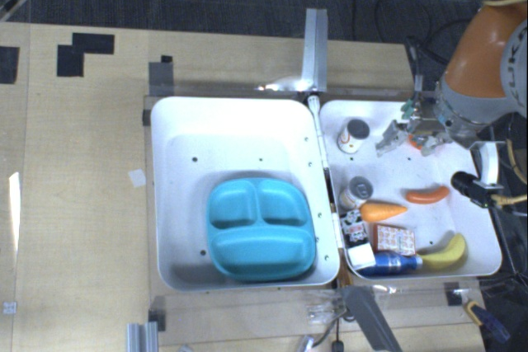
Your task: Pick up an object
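arm from right, gripper (394,138) prob over right bin (495,264)

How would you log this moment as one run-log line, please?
phase: approach | gripper: above right bin, nothing visibly held | sausage, carrot, banana: lying in bin
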`<state>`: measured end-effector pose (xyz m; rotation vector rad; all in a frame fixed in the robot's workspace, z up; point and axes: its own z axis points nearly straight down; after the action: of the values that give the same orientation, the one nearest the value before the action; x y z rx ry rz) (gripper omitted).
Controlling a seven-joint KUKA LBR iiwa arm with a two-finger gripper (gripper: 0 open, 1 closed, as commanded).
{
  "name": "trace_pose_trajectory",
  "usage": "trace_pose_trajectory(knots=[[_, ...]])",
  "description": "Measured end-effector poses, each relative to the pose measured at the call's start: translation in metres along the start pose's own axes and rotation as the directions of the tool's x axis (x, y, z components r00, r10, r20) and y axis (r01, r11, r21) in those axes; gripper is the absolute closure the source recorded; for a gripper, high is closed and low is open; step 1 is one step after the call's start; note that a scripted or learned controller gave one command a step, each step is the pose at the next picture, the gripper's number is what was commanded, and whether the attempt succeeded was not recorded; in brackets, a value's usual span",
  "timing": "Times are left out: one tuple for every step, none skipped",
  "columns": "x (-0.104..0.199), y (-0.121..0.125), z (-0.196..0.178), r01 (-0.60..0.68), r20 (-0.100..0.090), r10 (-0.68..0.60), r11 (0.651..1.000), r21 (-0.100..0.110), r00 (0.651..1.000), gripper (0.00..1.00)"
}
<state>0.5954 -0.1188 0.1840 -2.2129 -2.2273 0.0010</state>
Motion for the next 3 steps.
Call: trace_pose_trajectory(knots=[[-0.04, -0.055, 0.064, -0.19, 0.0, 0.19, 0.982, -0.001, 0.982, 0.0], [-0.052, -0.053, 0.089, -0.142, 0.004, 0.143, 0.99, -0.023, 0.99, 0.0], [-0.052, -0.051, 0.078, -0.141, 0.005, 0.142, 0.99, -0.028, 0.99, 1.0]])
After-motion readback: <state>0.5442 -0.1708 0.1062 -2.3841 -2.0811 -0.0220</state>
